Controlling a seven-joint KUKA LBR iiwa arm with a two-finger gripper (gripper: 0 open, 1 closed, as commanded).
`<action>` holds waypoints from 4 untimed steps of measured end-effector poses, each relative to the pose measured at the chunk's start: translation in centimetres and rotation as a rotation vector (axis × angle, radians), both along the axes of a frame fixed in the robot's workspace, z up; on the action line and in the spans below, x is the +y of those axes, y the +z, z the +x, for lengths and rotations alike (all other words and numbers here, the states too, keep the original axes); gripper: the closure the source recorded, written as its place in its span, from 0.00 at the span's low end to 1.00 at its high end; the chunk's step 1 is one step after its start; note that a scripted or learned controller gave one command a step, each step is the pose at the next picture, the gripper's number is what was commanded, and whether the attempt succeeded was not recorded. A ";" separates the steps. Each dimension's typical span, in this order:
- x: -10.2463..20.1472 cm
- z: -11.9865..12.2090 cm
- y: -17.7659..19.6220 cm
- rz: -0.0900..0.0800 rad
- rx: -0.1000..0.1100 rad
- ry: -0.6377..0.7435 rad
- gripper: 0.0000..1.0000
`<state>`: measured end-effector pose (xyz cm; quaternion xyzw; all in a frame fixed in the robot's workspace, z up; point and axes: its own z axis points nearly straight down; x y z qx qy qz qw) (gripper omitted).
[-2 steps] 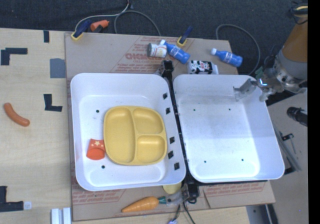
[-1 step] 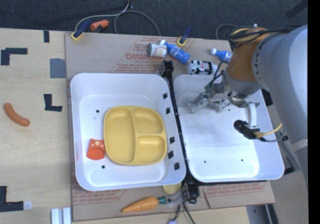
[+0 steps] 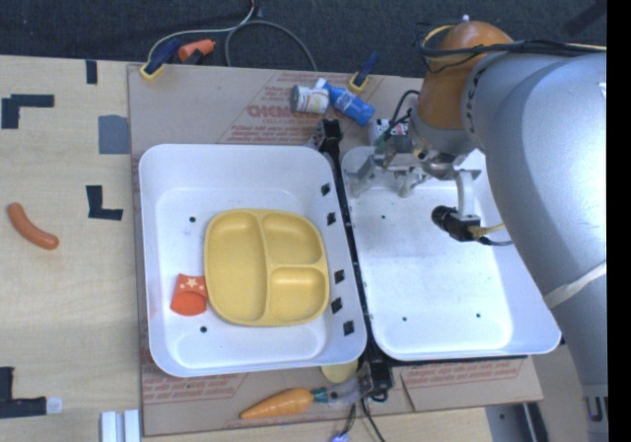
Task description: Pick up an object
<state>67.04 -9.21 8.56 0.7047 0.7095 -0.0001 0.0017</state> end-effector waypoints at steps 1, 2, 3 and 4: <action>-10.2 -1.3 0.2 -0.002 -0.003 -0.012 0.00; -2.0 -1.6 0.1 0.001 -0.001 -0.001 0.00; -0.4 -2.1 0.0 0.000 -0.001 -0.005 0.00; -0.8 -0.1 0.0 0.002 0.001 -0.004 0.00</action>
